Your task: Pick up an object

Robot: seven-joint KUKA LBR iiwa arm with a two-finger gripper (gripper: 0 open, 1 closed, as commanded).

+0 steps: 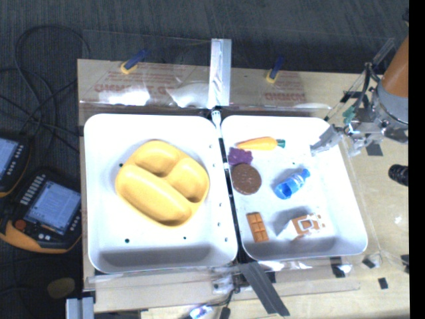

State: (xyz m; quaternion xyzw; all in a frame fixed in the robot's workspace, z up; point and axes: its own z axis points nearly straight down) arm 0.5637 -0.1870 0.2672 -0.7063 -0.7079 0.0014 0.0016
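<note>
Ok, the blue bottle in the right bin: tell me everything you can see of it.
The blue bottle is small and looks like translucent blue plastic, with a paler cap end pointing up and to the right. It lies on its side, tilted diagonally, on the floor of the right bin, near the middle. Nothing touches it: the brown disc sits apart to its left, and the gripper is above and to its right.

The counter (398,244) is pale wood and bears two white bins (159,254) side by side. Behind the bins lies a clear plastic sheet (166,85) held by two blue-and-yellow clips (133,61), with a metal strip (220,72) upright between them. Left of the counter, two pendants (50,208) with screens rest on the dark carpet (199,8), near black cables (40,65).
</note>
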